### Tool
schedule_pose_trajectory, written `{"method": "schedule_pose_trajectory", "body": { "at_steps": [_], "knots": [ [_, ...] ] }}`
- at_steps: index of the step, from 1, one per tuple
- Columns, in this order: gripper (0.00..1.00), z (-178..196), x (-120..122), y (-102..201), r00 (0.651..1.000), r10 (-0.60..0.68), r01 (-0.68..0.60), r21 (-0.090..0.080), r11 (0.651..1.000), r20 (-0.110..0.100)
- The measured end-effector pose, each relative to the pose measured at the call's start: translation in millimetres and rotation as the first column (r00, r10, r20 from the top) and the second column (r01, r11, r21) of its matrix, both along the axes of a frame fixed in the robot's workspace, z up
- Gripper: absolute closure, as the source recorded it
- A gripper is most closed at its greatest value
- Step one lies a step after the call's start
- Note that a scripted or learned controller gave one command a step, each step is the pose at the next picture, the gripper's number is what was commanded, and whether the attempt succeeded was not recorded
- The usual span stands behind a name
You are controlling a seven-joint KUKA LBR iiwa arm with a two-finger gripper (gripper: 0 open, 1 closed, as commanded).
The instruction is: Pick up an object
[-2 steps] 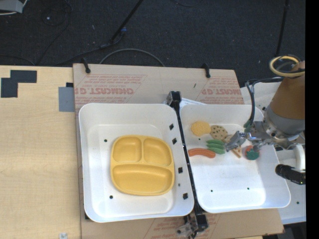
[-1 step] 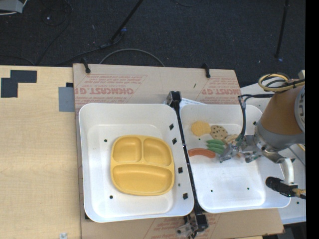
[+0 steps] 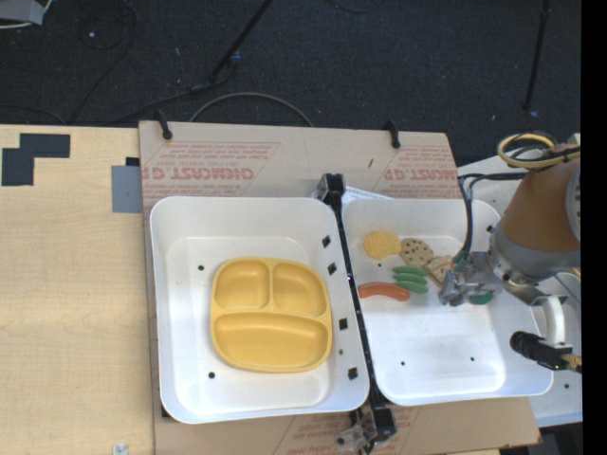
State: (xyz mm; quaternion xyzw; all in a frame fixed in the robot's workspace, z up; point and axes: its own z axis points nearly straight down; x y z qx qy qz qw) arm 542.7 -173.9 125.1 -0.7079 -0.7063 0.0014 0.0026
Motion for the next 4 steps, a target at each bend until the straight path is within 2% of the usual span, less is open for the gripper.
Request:
{"method": "schedule_pose_trajectory", "body": {
  "at_steps": [1, 3, 4],
  "knots": [
    [1.0, 43, 0, -4, 1.0, 0.0, 0.0, -0.002, 1.0, 0.007],
    [1.0, 158, -2, -2, 1.0, 0.004, -0.004, -0.003, 1.0, 0.009],
    [1.0, 157, -17, 48, 1.0, 0.006, -0.006, 0.001, 1.0, 0.002]
  ]
}}
